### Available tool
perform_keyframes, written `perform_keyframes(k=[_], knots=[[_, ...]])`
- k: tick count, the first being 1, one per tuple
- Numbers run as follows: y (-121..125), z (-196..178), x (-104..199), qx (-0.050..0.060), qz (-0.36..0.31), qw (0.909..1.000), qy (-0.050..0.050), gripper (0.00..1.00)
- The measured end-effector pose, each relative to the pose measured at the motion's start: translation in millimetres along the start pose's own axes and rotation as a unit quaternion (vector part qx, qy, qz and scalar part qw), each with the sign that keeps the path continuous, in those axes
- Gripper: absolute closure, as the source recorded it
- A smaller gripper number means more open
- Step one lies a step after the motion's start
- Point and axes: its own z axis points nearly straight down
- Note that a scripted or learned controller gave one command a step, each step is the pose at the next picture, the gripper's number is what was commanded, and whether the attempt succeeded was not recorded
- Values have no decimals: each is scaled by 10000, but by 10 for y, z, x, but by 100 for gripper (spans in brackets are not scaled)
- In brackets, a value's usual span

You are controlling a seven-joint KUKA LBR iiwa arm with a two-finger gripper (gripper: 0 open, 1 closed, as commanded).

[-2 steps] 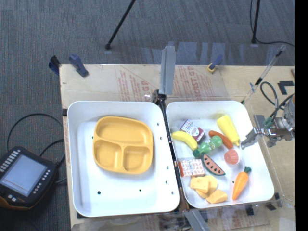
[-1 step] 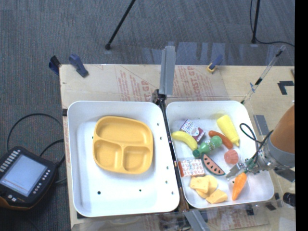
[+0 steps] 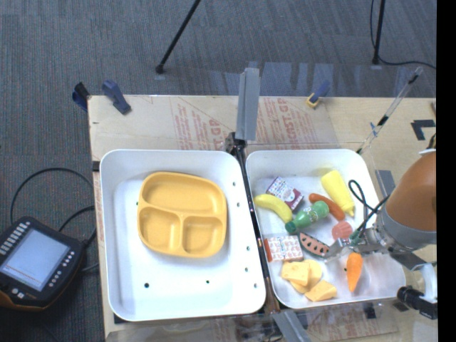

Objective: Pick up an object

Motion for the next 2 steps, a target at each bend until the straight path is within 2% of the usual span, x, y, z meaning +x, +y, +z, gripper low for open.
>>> perform_keyframes(k=[1,2], knots=[[2,-101,-29,-10,37,10000,-11,100],[693,-1231,550,11,-8,10000,21,100]])
